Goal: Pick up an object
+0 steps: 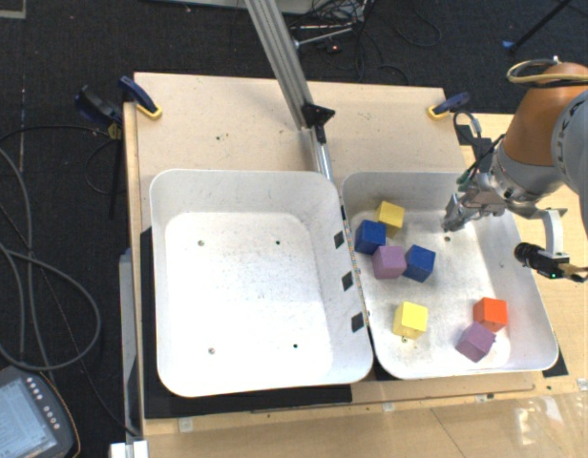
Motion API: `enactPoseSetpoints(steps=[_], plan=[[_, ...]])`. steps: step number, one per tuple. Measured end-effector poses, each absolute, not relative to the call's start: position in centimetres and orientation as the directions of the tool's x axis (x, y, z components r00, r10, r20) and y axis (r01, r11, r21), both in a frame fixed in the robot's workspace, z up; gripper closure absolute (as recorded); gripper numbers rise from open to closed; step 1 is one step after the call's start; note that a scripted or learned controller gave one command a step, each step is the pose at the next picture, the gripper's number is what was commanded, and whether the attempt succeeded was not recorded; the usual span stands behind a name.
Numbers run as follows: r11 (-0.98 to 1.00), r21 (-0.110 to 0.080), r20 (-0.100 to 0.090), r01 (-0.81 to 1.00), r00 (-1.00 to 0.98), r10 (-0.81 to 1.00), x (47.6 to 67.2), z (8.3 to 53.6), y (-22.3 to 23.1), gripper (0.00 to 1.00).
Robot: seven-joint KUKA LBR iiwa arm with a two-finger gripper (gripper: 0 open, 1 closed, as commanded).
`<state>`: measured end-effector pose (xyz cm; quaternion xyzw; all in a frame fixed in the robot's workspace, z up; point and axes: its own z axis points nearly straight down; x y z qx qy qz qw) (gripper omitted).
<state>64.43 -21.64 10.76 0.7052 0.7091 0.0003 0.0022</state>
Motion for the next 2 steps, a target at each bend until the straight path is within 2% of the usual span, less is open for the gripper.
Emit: enactPoseSetpoints(steps=[1, 2], plan=[[0.003, 0.009, -0.003, 1.0, -0.003, 1.0, 65.1, 17.2, -21.9, 1.0], [0.004, 0.009, -0.004, 1.0, -0.004, 1.0, 64.5, 23.3, -21.7, 1.0]])
